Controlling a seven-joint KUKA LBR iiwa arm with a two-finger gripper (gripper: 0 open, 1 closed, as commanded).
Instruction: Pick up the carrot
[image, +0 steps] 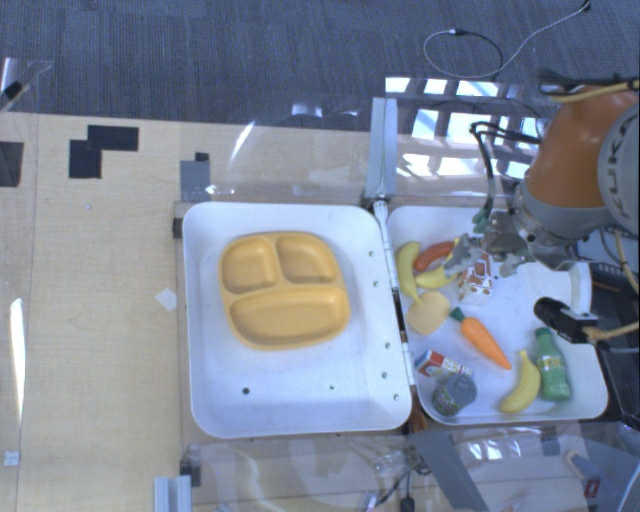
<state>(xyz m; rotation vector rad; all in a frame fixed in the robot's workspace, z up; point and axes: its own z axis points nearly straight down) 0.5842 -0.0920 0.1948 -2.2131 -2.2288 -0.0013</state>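
On the counter we see two bins side by side, the left bin holding a sectioned plate, the right bin holding the carrot at its middle, a banana and bottle to its right, the end effector behind.

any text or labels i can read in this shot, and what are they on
None can be read.
Red and white carton beside the gripper: printing too blurred to read.
Red and white packet at the front of the right bin: marks too small to read.
Green bottle: label too small to read.
Black shapes on the bench: plain patches, no lettering.
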